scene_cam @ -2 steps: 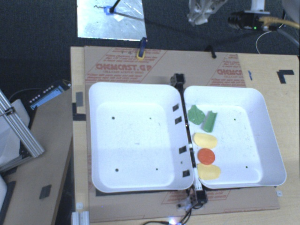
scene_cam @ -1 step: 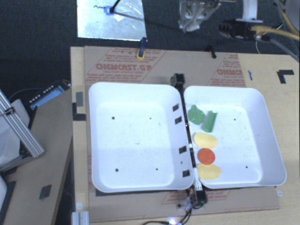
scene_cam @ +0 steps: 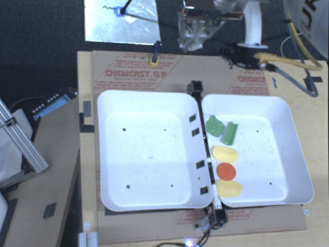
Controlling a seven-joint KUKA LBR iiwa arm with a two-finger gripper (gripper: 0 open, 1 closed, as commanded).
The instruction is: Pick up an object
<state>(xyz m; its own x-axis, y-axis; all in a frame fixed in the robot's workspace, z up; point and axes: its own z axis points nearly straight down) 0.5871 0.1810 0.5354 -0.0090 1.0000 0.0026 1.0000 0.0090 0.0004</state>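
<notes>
High up at the top of the view, past the far edge of the bench, hangs the pincer [scene_cam: 193,35]. It looks pale and blurry there, so I cannot tell how far open it is, and I cannot tell if it has hold of anything.

Below the pincer, nearer to us, sit two white bins side by side. The right bin [scene_cam: 290,153] lies under the pincer and a bit to its right. All the small things are in this bin, along its left wall, well apart from the pincer.

Closest to the pincer is a green lump [scene_cam: 215,125]. Just beside it, to the right, is a green stick [scene_cam: 230,132], tilted. Farther from the pincer comes a yellow piece [scene_cam: 225,153], then a round red-orange thing [scene_cam: 226,172] that seems to touch it, and last another yellow piece [scene_cam: 229,189], the farthest one.

The left bin [scene_cam: 146,148] lies below the pincer and to its left.

Under both bins is a brown board [scene_cam: 133,71] with red letters on it.
</notes>
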